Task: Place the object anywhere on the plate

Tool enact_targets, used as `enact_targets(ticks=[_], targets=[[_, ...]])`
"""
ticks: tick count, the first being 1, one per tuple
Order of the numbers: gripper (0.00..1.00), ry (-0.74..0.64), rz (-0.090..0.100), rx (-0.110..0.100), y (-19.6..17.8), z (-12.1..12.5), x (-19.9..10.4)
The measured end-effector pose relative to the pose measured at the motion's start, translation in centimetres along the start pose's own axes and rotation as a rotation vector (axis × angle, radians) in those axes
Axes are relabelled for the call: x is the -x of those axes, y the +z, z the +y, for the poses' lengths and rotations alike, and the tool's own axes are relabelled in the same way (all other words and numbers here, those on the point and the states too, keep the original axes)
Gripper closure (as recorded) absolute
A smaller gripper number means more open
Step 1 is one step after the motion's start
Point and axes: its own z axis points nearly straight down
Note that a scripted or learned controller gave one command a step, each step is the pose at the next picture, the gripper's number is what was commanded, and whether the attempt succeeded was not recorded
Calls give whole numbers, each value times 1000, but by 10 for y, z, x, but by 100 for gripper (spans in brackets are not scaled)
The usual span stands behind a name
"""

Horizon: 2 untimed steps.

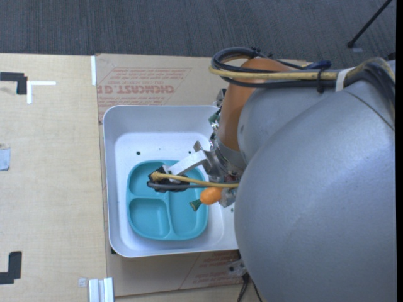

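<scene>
A teal plate point(151, 216) with three compartments lies in the white bin point(119, 168), toward its front left. A small orange object point(210, 195) with a green tip sits at the plate's right edge, over the rim of the right-hand compartment. The wrist partly covers it. My gripper point(217, 182) hangs directly above and beside the orange object, at the plate's right side. The grey arm hides most of it. I cannot see whether the orange object is between the fingers or resting on the plate.
The big grey arm covers the whole right half of the view and the bin's right wall. Brown cardboard point(145, 83) lies under the bin. A pale wooden bench top point(44, 168) stretches to the left.
</scene>
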Motion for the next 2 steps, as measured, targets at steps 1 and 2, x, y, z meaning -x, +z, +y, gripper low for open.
enact_targets(ticks=[1, 2], targets=[[0, 0, 0, 0, 0, 0, 0], [100, 0, -3, 1, -8, 2, -1]])
